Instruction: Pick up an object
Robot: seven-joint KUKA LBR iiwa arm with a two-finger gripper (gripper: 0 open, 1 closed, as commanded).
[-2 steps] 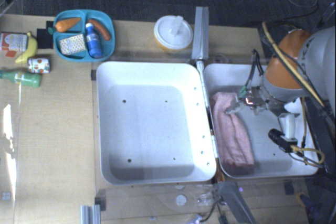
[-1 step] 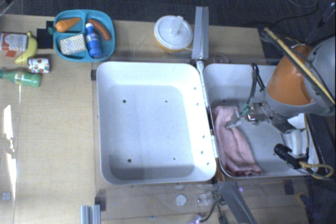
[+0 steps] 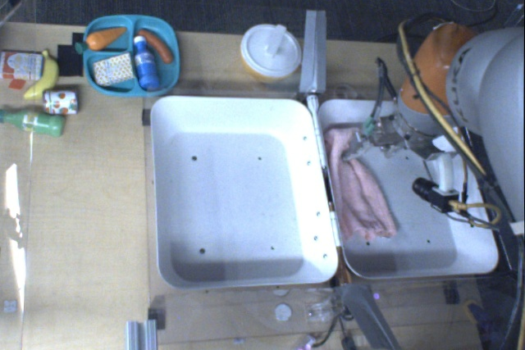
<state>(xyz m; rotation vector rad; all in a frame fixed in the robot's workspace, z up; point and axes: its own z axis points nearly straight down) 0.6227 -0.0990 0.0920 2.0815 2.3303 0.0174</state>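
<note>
The gripper [image 3: 361,137] sits at the top end of the pink cloth [image 3: 359,188] in the right bin [image 3: 459,258], its grasp unreadable, so it may snag only a loose fold that slips free.

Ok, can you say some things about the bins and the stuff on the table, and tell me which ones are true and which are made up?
1. A pink cloth lies in the right bin. True.
2. The left bin holds a banana. False: the banana lies on the bench, far to the left of both bins.
3. The teal plate sits beyond the left bin, not inside it. True.
4. The white lidded cup stands in the right bin. False: it stands on the bench behind the bins.
5. The gripper is over the right bin, near the cloth's top end. True.
</note>
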